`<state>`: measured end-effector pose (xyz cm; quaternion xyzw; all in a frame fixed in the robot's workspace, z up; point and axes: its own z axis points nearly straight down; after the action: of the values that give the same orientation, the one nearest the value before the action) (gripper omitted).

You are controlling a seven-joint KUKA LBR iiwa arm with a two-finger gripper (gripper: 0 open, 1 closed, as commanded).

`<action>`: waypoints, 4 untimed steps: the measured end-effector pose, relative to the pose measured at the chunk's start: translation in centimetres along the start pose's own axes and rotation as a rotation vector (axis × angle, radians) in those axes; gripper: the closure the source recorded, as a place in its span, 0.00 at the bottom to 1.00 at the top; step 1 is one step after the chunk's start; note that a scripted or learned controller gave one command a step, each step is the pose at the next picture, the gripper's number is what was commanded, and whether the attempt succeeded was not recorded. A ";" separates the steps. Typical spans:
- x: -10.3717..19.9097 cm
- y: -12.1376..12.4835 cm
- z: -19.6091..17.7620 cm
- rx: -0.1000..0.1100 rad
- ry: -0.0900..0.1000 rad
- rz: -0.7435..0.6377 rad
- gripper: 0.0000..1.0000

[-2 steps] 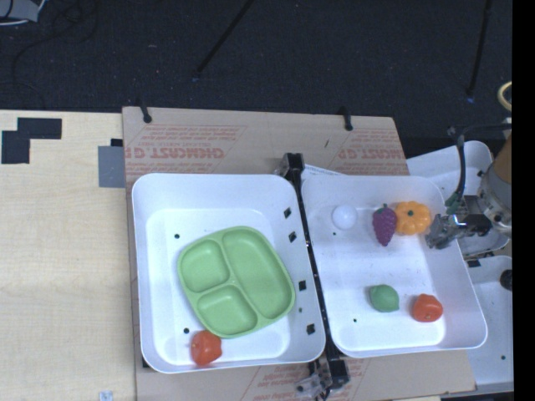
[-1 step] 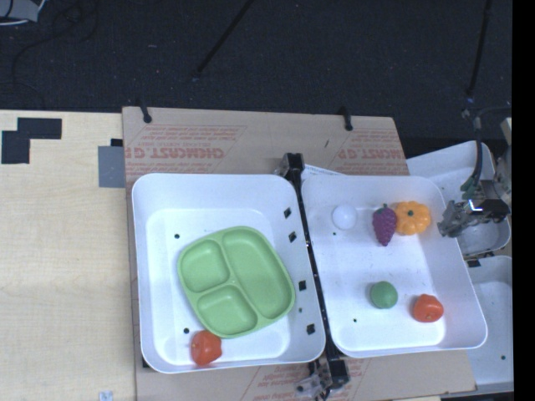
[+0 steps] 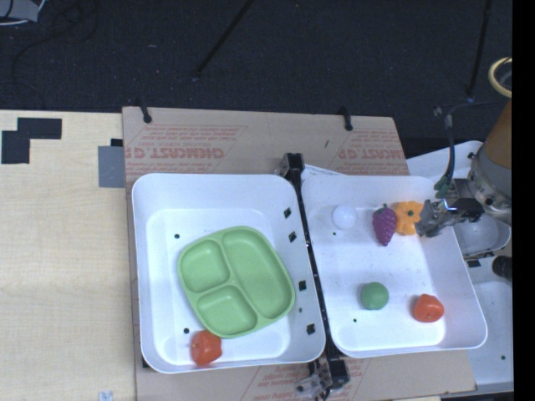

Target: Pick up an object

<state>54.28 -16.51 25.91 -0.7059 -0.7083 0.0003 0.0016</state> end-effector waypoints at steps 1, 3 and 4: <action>5.7 0.3 1.5 0.001 0.001 -0.001 1.00; 15.5 1.2 2.3 0.000 0.000 0.000 1.00; 20.1 2.1 3.2 0.000 -0.001 0.001 1.00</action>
<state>56.35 3.60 22.75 -0.7063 -0.7079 0.0009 0.0012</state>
